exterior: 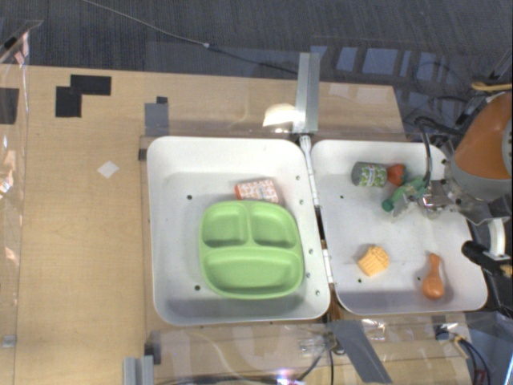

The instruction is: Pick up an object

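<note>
Two bins (160, 239), one green tray (251, 249), five small objects (373, 260).

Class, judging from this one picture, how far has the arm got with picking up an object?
Done: nothing is lifted. The can, yellow block and orange toy all lie in the right bin. In hand: the gripper is low at the green toy, though a grasp cannot be made out. Left: grip an object and raise it.

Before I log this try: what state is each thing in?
green tray: upright, compartments bare, left bin
patterned box: lying flat behind the tray
can: on its side, right bin
yellow block: resting free
orange piece: lying free
tool: low beside the can
</note>
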Controlling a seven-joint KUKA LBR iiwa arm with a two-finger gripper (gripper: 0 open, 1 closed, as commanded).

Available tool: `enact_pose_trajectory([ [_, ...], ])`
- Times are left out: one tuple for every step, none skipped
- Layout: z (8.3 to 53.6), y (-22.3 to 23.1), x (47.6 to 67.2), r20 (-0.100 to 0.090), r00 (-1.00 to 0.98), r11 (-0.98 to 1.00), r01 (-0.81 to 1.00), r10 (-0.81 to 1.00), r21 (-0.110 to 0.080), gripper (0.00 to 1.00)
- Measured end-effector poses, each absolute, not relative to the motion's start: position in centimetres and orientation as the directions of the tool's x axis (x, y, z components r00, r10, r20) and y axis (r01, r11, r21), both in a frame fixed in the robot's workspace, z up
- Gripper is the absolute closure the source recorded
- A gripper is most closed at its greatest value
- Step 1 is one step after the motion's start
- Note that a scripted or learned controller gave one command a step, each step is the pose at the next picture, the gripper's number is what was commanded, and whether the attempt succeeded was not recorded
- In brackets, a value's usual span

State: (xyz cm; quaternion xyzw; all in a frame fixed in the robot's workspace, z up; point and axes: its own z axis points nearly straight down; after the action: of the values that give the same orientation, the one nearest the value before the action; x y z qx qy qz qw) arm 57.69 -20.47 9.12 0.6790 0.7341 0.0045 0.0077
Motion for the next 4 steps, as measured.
enact_pose_trajectory([
  [9.1, -20.5, 57.7, -0.005, -0.077, 0.077, 0.997, 0.997, 0.017, 0.0],
  [8.9, -19.0, 64.3, -0.002, -0.03, 0.03, 0.999, 1.0, 0.011, 0.0],
  [12.1, -12.5, 66.4, 0.005, -0.178, 0.178, 0.984, 0.984, -0.019, 0.0],
  [14.4, -12.7, 66.7, 0.001, -0.269, 0.269, 0.963, 0.963, -0.007, 0.0],
])
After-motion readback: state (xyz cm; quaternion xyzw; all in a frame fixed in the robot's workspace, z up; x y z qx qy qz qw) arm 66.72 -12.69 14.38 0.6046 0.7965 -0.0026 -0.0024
